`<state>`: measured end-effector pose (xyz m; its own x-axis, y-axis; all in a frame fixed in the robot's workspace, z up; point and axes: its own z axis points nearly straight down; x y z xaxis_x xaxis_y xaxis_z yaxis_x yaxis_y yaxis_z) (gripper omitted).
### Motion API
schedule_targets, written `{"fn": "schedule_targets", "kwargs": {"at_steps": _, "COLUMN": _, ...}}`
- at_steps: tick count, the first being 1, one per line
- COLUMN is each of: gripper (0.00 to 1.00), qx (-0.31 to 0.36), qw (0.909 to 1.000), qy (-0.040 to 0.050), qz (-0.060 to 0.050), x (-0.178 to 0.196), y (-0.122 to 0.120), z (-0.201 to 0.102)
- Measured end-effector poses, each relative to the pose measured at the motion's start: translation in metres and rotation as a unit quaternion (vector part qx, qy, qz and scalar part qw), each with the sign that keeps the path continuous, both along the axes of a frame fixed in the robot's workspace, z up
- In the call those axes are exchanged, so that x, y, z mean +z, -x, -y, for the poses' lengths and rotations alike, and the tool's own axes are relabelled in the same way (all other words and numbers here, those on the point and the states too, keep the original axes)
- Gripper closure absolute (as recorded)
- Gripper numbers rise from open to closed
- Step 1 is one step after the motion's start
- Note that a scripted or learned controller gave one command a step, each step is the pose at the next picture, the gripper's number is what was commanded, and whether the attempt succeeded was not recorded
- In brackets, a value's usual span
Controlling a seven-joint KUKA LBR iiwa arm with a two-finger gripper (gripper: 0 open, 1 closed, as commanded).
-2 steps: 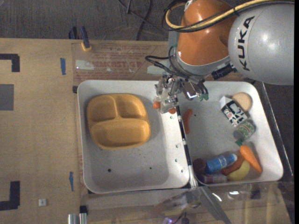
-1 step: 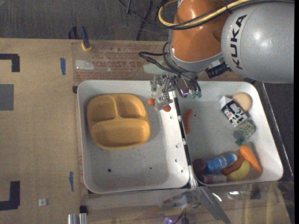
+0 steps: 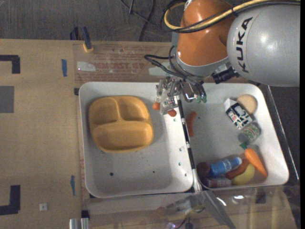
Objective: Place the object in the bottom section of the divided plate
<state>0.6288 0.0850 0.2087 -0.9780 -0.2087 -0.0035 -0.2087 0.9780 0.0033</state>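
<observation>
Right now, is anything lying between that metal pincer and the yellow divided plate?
Nothing visible. The pincer hangs over the left bin's right edge, and only bare white floor separates it from the divided plate.

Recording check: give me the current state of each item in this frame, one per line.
divided plate: lying flat in the left bin, nothing in its sections.
end effector: above the divider between the bins, with something small and orange at its tip.
milk carton: lying on its side in the right bin.
carrot: lying flat.
blue bottle: lying on its side.
</observation>
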Motion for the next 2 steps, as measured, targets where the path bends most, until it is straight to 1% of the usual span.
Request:
{"fn": "schedule_targets", "kwargs": {"at_steps": 1, "gripper": 1.0, "qx": 0.014, "qw": 0.9999, "qy": 0.0012, "qz": 0.0, "x": 0.008, "y": 0.005, "z": 0.021}}
{"fn": "schedule_targets", "kwargs": {"at_steps": 2, "gripper": 1.0, "qx": -0.031, "qw": 0.9995, "qy": 0.0005, "qz": -0.001, "x": -0.005, "y": 0.023, "z": 0.019}}
